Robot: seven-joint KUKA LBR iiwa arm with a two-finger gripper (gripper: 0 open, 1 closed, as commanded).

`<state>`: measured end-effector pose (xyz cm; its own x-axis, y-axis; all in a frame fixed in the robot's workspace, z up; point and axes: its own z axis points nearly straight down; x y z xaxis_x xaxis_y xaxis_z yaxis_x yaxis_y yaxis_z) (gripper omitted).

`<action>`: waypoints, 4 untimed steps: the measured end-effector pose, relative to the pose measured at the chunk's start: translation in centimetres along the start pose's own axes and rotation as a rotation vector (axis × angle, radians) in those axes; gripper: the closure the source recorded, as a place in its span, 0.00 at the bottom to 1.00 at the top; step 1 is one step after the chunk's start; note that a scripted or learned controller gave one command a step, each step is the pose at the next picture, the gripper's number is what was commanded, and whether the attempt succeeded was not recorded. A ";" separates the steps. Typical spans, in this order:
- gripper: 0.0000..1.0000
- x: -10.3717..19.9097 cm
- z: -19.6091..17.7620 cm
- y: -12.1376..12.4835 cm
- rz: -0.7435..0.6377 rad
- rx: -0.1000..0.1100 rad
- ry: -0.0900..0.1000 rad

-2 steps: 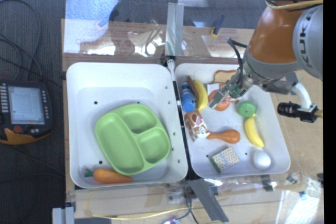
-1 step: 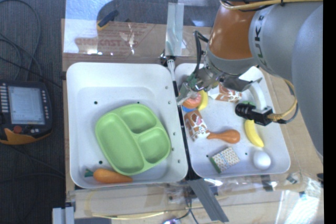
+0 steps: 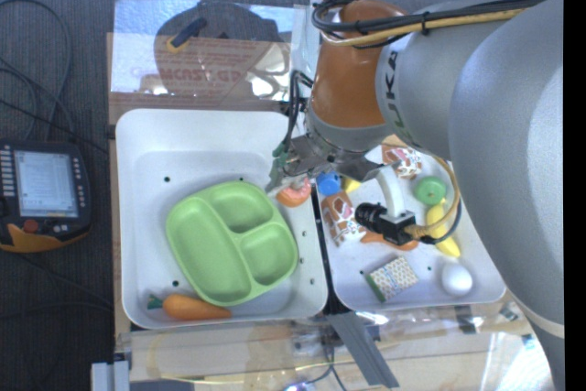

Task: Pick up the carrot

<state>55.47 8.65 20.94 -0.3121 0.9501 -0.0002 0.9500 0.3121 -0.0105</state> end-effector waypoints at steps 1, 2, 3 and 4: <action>1.00 -6.1 -7.1 2.1 0.131 -0.006 -0.003; 1.00 -4.3 2.1 0.6 -0.178 -0.005 -0.002; 1.00 -4.1 -9.2 4.7 -0.305 -0.011 -0.004; 1.00 1.8 -4.7 4.2 -0.286 0.001 0.000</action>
